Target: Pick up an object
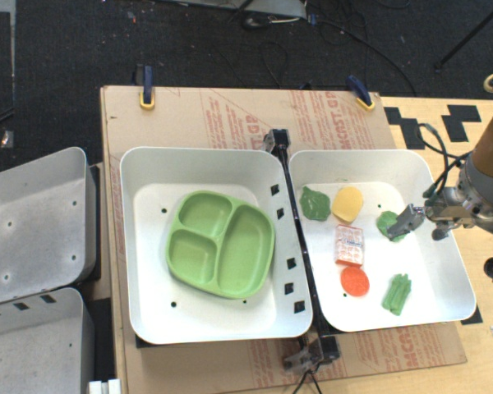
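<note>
Brown cardboard covers the worktop (230, 121) left of the pincer (411, 218); black floor (66, 39) beyond; pincer's opening indiscernible.

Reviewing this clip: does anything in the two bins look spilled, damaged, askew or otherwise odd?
Nothing stands out. The green divided plate lies flat in the left bin. In the right bin, the small toy items lie loosely scattered, none outside it. The gripper sits at a green piece near the right wall.
</note>
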